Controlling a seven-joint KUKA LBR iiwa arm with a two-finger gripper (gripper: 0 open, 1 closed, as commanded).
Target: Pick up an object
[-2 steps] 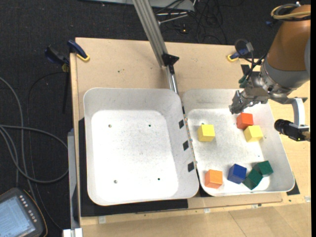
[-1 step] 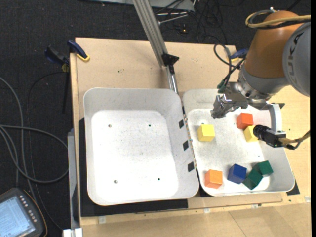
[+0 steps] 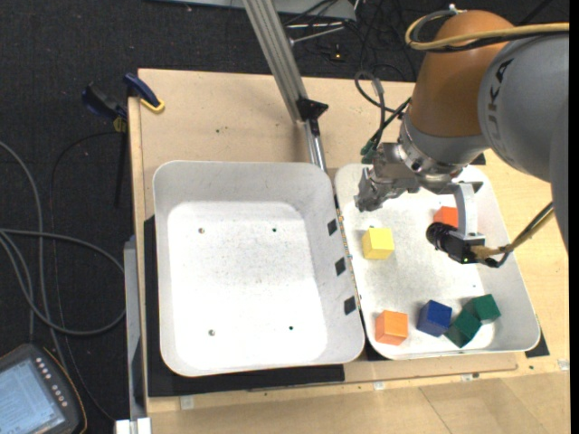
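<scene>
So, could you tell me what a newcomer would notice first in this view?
The big grey and orange arm reaching in from the right, its end effector over the right bin above a yellow block. Next, the bright blocks along that bin's near edge: orange, blue and green. The left bin looks bare.

We see the arm (image 3: 470, 89) reaching in from the right, its gripper (image 3: 369, 195) hanging over the far left part of the right bin (image 3: 516, 333). Just below it lies a yellow cube (image 3: 378, 243). Near the front rim sit an orange cube (image 3: 392, 326), a blue cube (image 3: 434, 317) and two green blocks (image 3: 474, 318). The left bin (image 3: 172, 242) sits alongside.
</scene>
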